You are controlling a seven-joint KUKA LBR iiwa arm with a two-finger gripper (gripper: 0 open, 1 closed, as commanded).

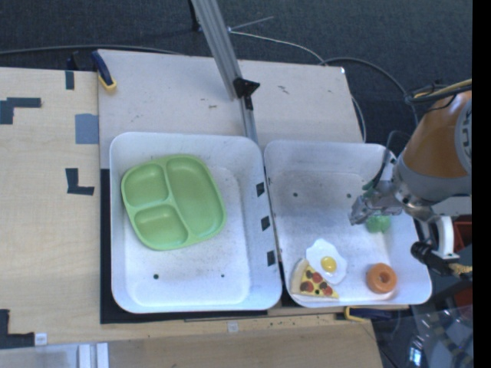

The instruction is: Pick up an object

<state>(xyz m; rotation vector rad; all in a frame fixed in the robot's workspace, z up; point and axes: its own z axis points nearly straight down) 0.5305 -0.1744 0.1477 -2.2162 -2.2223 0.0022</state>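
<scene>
My gripper (367, 211) hangs low over the right side of the right bin (322, 167), its dark fingers pointing down. A small green object (378, 223) lies right beneath and beside the fingertips, partly hidden by them. Toward the bin's front lie a toy fried egg (326, 258), a pizza slice (313, 281) and an orange doughnut (381, 278). I cannot make out whether anything sits between the fingers.
The left bin (184, 278) holds a green divided plate (173, 201). A metal pole (222, 41) slants across the bench behind the bins. The arm's grey and orange body (441, 152) fills the right edge beside the right bin.
</scene>
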